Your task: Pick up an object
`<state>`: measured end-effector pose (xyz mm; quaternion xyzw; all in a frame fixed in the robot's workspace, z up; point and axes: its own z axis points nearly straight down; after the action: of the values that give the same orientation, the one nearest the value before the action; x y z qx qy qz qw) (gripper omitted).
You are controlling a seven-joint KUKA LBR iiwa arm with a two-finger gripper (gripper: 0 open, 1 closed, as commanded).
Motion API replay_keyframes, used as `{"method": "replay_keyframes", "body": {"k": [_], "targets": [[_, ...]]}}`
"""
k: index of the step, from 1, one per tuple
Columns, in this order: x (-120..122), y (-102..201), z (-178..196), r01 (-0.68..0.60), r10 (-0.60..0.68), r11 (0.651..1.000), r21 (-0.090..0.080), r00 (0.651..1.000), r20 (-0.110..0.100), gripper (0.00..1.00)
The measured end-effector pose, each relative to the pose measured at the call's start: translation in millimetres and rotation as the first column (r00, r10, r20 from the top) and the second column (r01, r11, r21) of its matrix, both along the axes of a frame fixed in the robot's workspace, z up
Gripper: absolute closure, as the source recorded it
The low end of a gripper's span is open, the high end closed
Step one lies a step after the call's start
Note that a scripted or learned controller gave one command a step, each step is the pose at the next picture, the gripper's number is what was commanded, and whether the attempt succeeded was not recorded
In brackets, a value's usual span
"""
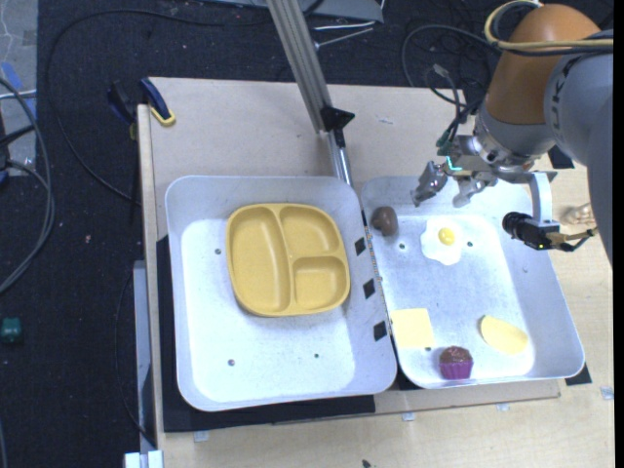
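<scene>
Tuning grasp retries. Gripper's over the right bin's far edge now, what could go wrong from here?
1. The gripper hangs open near the right bin's far rim; a straight descent may strike the rim, not an object.
2. The fried egg lies flat, so the fingers may slide over it.
3. The brown ball sits by the bin's left wall, leaving little room for a finger.

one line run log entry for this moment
arm: over right bin far edge | gripper: open, holding nothing | nearest: fried egg, brown ball | left bin: yellow divided plate | status: no pick yet
</scene>
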<state>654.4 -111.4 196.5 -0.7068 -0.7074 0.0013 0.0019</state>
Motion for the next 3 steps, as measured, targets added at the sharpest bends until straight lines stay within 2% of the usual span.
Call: {"method": "replay_keyframes", "body": {"k": [1, 2, 3], "targets": [[1, 0, 3, -0.001, 0.001, 1.000, -0.001, 1.000, 0.005, 0.00], [-4, 4, -60, 0.001, -0.001, 1.000, -0.001, 1.000, -0.001, 0.00], [-2, 1, -96, 0.001, -0.001, 1.000, -0.002, 1.000, 0.003, 0.00]]}}
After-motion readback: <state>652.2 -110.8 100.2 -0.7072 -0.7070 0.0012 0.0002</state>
